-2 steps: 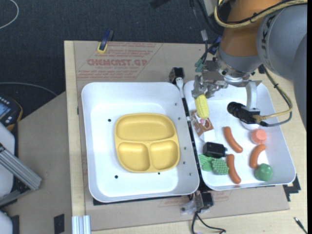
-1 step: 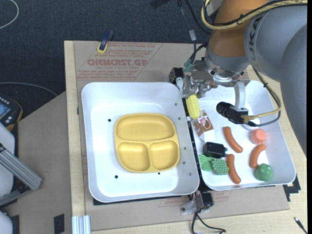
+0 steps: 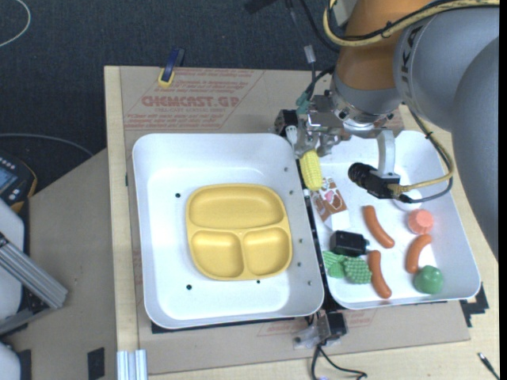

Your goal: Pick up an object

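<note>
My gripper (image 3: pixel 314 142) hangs over the far left corner of the right bin (image 3: pixel 455 212), by the rim between the two bins. A yellow corn cob (image 3: pixel 312 171) points lengthwise straight out from under it, its upper end meeting the gripper. Whether the cob is held or lying there I cannot tell. Further right in that bin are a brown and white packet (image 3: pixel 329 202), a small black block (image 3: pixel 348 242), two sausages (image 3: pixel 379 226) (image 3: pixel 379 275), green leafy pieces (image 3: pixel 349 269), an orange piece (image 3: pixel 417 252), a pink ball (image 3: pixel 421 220) and a green ball (image 3: pixel 428 279).
The left bin (image 3: pixel 158 212) holds a yellow divided plate (image 3: pixel 238 232). The grey arm with its orange band (image 3: pixel 380 30) fills the upper right above the right bin. A black part with a yellow cable (image 3: pixel 374 180) hangs by the wrist. A blue-yellow clip (image 3: pixel 169 66) lies on the cardboard behind.
</note>
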Controlling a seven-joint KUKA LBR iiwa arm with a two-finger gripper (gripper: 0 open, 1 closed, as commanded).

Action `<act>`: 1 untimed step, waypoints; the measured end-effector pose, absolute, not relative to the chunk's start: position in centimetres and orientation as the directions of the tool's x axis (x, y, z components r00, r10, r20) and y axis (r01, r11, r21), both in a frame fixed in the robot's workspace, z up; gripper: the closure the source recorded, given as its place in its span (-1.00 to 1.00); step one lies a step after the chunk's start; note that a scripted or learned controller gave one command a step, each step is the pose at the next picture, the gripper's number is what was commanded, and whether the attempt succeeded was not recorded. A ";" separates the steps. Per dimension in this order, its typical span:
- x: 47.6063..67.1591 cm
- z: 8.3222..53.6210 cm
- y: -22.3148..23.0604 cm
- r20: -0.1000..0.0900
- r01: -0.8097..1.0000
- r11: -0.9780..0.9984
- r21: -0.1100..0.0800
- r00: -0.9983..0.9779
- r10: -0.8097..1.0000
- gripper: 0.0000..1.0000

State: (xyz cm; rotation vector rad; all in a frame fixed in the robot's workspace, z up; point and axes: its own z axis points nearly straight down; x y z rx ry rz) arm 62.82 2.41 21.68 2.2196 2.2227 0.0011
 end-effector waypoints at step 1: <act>63.3 22.6 1.1 -0.001 1.000 -0.001 0.003 0.001 1.000 1.00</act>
